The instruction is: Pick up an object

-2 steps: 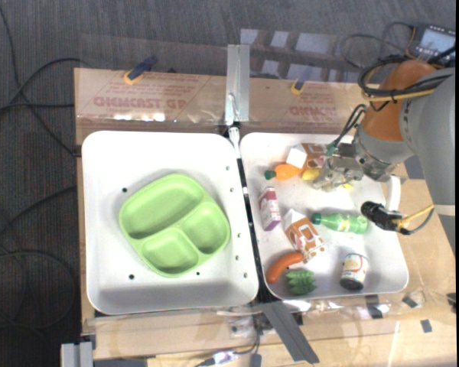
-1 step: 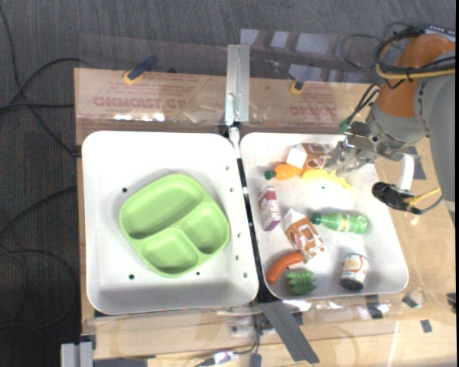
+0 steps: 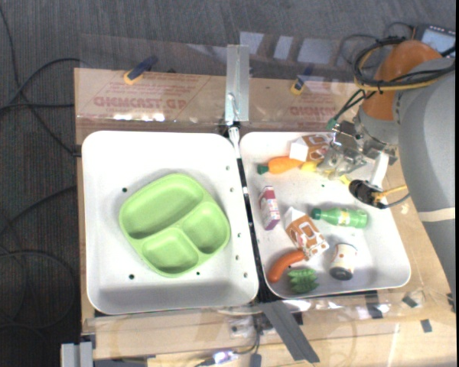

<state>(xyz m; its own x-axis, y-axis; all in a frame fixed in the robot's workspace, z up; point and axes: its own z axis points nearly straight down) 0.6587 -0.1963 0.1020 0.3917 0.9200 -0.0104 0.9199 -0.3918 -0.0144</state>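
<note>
Grey carpet surrounds the counter [image 3: 99,121]. Gripper [image 3: 344,155] sits low in the right white bin [image 3: 402,262], among clutter; its state cannot be told. Just beside it lies an orange plastic carrot [image 3: 283,166]. Step in hand appears to be the reach; a grasp should follow.

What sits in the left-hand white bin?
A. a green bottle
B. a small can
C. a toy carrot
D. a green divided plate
D: the green divided plate lies alone in the left bin, while the bottle, carrot and can are in the right bin.
</note>
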